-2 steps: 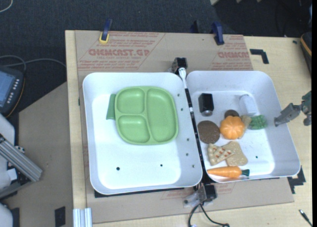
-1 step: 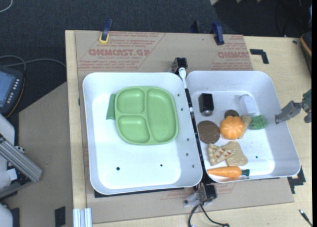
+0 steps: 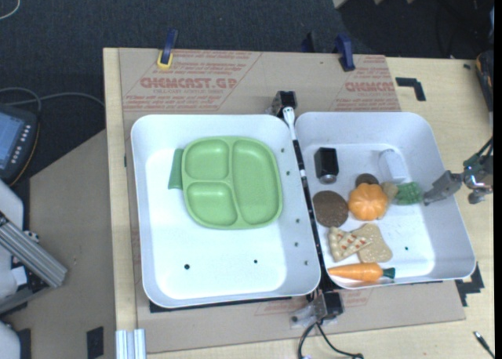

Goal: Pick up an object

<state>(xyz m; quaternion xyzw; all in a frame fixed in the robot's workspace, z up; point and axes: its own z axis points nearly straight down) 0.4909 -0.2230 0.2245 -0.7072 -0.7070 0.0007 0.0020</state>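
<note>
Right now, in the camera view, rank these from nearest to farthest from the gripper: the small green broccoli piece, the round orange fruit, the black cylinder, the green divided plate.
1. Small green broccoli piece, just left of the gripper.
2. Round orange fruit, mid right bin.
3. Black cylinder, that bin's left side.
4. Green divided plate, left bin.

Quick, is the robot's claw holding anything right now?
End effector: at the right bin's right edge; whether it is open or shut cannot be told, and nothing is seen in it.
</note>
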